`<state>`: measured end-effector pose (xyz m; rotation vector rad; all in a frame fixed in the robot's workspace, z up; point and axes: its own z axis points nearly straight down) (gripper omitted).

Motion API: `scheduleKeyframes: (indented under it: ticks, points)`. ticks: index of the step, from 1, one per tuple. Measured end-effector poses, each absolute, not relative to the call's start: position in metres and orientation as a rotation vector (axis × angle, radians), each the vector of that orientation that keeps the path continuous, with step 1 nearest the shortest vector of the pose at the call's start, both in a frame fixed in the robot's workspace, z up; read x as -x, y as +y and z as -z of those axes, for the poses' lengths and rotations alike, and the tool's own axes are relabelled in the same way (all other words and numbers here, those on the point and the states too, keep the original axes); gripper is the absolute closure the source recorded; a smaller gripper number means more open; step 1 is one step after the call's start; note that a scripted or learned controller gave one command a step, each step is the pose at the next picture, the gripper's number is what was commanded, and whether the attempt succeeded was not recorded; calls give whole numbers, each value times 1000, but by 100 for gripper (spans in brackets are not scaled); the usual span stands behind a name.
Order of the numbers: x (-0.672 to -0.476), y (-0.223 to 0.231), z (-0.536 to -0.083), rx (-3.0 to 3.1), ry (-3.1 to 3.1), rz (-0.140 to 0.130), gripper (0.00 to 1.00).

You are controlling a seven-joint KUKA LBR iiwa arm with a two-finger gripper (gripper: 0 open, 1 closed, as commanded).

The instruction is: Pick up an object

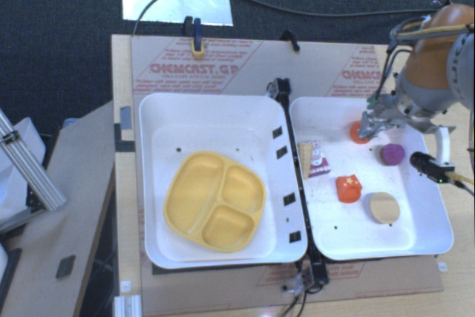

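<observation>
My gripper (pixel 370 124) reaches into the right bin (pixel 423 241) from the right, low over its back part. Its tip is right at a small orange-red object (pixel 358 133), which it partly hides. A purple ball (pixel 392 154) lies just to the right of the tip. Toward the front sit an orange-red block (pixel 348 188) and a tan round disc (pixel 384 208). A small printed packet (pixel 314 158) lies by the bin's left wall.
The left bin (pixel 159 115) holds a yellow divided plate (pixel 215 200). A black-clipped divider (pixel 291 159) runs between the two bins. Bare white floor shows at the front left of the right bin.
</observation>
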<state>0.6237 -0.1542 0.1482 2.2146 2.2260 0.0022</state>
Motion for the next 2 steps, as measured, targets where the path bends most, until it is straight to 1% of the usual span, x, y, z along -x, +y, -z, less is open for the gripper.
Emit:
scheduleKeyframes:
  ticks: [1,2]
  points:
    - [-626,-155,-199,-2213,2227,-1,100]
    - [-623,-103,-190,-2215,2234,3,100]
